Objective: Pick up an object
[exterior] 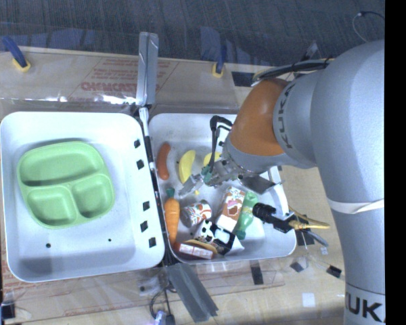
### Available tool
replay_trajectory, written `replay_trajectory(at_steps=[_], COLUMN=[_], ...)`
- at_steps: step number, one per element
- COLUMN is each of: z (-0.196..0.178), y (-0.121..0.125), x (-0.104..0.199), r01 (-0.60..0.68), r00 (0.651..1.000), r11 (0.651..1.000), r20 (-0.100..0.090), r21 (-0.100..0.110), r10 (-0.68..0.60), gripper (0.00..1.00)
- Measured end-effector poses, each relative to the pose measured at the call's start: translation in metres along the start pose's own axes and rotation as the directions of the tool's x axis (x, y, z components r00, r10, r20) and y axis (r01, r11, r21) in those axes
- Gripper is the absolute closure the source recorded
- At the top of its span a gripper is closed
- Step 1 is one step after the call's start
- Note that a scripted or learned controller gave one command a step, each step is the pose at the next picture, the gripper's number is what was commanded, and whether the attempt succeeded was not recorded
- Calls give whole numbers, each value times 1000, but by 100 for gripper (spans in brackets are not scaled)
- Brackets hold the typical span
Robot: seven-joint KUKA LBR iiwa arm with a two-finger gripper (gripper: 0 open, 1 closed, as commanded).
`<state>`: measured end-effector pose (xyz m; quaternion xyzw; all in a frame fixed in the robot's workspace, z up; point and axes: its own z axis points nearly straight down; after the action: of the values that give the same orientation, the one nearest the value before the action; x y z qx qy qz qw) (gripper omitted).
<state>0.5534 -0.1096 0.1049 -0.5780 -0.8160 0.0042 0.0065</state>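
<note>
The right bin (189, 124) holds several small things. A yellow banana (187, 165) and a reddish sausage (163, 161) lie in its back left part. An orange carrot (172, 219) lies along the left wall, with a small printed can (198, 213) beside it. A printed carton (231, 205) and a green bottle (247, 217) lie to the right, and a flat box (196, 250) rests at the front wall. My gripper (208, 175) is low in the bin, just right of the banana and above the can. Nothing is visibly held.
The left bin (27, 263) holds a green divided plate (66, 183). A row of black clips runs down the wall between the bins (149, 202). The arm's grey and orange body (271, 124) covers the right bin's back right part.
</note>
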Motion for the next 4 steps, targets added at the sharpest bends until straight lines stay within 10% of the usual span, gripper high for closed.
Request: replay_trajectory(at_steps=[1, 2, 3, 4], z=[-8, -8, 14, 6], y=[-1, 0, 71, 71], x=[1, 1, -31, -29], r01=[2, 3, -330, -321], r00=[1000, 1000, 944, 947], r11=[1000, 1000, 944, 947], r20=[0, 0, 0, -1], r21=[3, 3, -10, -5], r10=[-2, -3, 330, 321], gripper=[100, 0, 0, 100])
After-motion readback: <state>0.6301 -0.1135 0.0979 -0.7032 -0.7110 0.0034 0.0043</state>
